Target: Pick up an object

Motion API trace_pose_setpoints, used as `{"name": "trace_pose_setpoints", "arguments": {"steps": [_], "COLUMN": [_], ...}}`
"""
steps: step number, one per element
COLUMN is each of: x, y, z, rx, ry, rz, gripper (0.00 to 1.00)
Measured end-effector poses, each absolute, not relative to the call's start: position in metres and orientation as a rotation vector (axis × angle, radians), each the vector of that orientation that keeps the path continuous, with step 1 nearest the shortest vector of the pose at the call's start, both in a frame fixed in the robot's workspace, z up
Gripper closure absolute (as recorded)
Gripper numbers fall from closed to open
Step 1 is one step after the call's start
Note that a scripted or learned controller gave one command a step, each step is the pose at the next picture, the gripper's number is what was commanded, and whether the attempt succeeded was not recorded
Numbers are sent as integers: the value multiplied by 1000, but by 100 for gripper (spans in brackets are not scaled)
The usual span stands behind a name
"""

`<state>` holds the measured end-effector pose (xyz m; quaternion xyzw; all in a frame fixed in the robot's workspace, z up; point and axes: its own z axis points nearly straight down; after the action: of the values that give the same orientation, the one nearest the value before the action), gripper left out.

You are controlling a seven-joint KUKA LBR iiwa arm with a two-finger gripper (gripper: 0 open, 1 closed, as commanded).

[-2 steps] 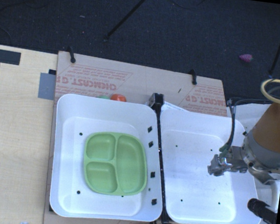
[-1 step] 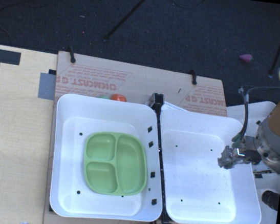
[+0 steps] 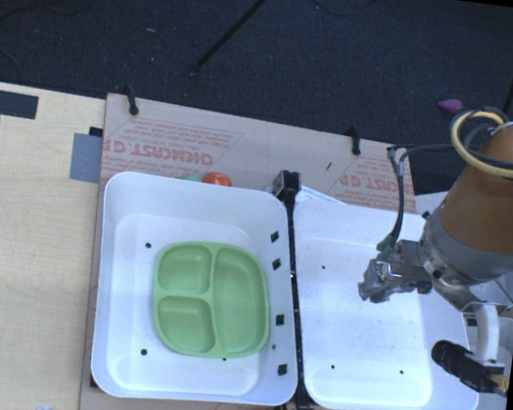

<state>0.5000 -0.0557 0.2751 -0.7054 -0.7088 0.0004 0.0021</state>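
A light green divided plate lies flat in the middle of the left white bin. My gripper hangs over the right white bin, near the upper right of its floor, far to the right of the plate. The arm's orange band and grey wrist stand above it at the right edge. Nothing shows between or under the gripper.
A small red and green thing peeks out behind the far rim of the left bin. A black clamp bar runs between the two bins. Cardboard lies under both bins, and a black cable loops above the gripper.
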Motion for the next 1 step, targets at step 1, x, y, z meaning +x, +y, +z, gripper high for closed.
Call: {"name": "trace_pose_setpoints", "arguments": {"steps": [1], "x": [506], "y": [-7], "z": [254], "rx": [-2213], "ry": [-2221], "rz": [5], "gripper": [100]}}
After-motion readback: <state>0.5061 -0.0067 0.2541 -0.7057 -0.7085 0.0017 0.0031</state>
